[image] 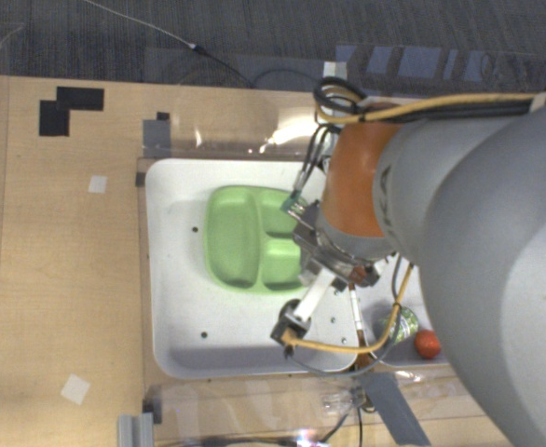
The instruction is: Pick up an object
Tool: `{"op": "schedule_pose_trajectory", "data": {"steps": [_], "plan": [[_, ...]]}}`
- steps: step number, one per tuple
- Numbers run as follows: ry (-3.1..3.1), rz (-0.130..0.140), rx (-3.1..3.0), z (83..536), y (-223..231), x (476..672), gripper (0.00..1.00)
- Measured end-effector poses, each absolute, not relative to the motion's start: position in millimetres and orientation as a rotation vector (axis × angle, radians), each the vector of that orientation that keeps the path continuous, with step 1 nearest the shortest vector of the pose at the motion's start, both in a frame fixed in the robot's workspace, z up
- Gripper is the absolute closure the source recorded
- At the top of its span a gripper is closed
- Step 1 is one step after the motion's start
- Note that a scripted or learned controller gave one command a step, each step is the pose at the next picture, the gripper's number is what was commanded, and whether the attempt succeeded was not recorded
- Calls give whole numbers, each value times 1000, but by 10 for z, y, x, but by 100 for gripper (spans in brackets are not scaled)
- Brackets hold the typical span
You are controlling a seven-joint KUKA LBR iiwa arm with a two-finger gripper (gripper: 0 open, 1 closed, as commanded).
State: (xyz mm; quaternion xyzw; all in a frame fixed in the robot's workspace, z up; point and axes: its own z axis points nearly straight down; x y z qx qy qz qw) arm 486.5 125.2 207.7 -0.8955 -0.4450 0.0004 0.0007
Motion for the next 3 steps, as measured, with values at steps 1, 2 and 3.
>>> {"op": "schedule_pose_trajectory", "data": {"steps": [1,2,3], "plan": [[-1329,-1,-2843,2066,2379,4855,100],[-1332,-2,-2843,2173,2359,4875,100],[-1342,-2,-2838,2274,2368,4882,100]]}}
